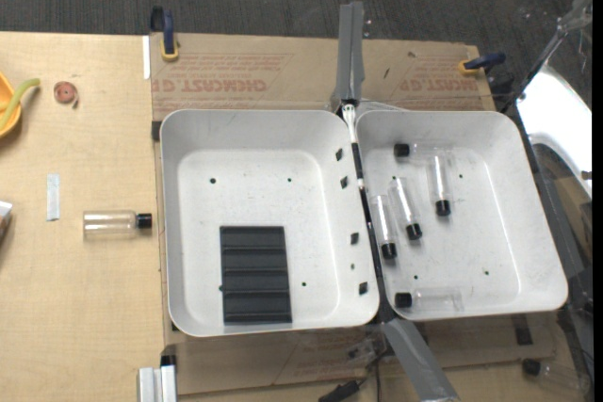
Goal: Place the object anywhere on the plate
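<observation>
Wooden bench top, far left: a yellow object [6, 104] cut off by the frame edge, a small reddish disc [64, 92] just beside it, and a short white strip [53, 198] lower down. Near the strip, a clear vial with a black cap [113, 221] lies on its side on the bench, cap pointing toward the bins, apart from the left bin's wall.

Left bin [188, 141]: a black ribbed plate [254, 275] lies flat at the near side of the floor. Nothing rests on it.

Right bin [513, 202]: five clear black-capped tubes, all lying down.
- Tube A [384, 219], close to the wall shared with the left bin, cap toward the near side.
- Tube B [406, 205], just beside A, roughly parallel.
- Tube C [440, 182], apart from B, cap toward the near side.
- Tube D [424, 149], at the far side, cap pointing left.
- Tube E [429, 300], against the near wall, cap pointing left.

Both bins sit on a cardboard sheet [283, 75], with a clamp [162, 25] at its far left corner and another clamp [480, 63] at the far right.
</observation>
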`<state>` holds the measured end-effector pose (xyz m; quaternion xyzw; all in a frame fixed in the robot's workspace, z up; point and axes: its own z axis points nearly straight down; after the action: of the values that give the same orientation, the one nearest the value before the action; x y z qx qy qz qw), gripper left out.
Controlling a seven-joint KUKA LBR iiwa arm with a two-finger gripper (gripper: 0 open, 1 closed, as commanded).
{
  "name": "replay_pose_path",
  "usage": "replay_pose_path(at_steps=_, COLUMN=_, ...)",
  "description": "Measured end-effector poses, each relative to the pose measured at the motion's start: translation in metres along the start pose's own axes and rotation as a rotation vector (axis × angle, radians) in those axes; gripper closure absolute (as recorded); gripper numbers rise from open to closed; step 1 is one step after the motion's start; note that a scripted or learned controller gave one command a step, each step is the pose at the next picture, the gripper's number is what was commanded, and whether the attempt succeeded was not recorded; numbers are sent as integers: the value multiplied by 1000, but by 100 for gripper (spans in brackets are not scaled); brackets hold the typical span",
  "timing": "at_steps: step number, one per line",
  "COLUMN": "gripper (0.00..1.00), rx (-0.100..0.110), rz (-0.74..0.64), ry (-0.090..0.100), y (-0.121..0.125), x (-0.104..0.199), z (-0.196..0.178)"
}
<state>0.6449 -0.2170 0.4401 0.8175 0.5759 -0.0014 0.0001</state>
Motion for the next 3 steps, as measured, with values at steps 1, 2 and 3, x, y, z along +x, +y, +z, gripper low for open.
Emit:
replay_pose_path(at_steps=1, gripper=0, rx=3, rz=199, ry=0, y=-12, x=78, z=1)
replay_pose_path(at_steps=2, gripper=0, rx=4, rz=157, ry=0, y=-16, x=4, z=0)
replay_pose_path(at_steps=3, gripper=0, rx=1, rz=357, ry=0, y=-7, x=62, z=0)
